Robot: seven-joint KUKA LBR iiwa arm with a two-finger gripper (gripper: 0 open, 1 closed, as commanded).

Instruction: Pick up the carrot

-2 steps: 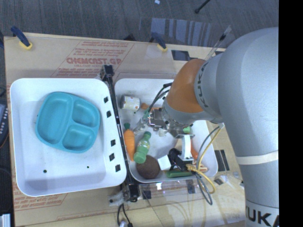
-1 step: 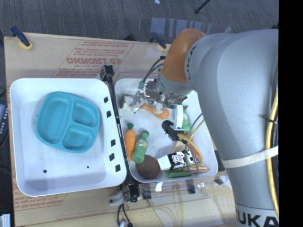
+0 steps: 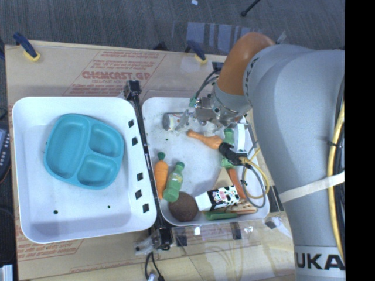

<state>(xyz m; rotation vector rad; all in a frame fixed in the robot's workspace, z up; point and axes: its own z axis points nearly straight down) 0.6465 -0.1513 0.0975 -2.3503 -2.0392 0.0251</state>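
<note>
Up at about 1 o'clock in the right bin (image 3: pixel 153 134), the gripper (image 3: pixel 202 115) hangs low over the white floor, and I cannot tell if it is open or closed. The carrot (image 3: pixel 161 178) lies at 8 o'clock in that bin, by the left wall, touching a green bottle (image 3: pixel 174 182). A brown ball (image 3: pixel 183 206) sits at 6 o'clock beside a cow-print carton (image 3: pixel 221 198). A blue plate (image 3: pixel 84 150) rests in the left bin (image 3: pixel 35 215). Red words on the cardboard (image 3: pixel 70 69) read "CHEMCAST GP". The arm (image 3: pixel 293 133) shows "UKA".
</note>
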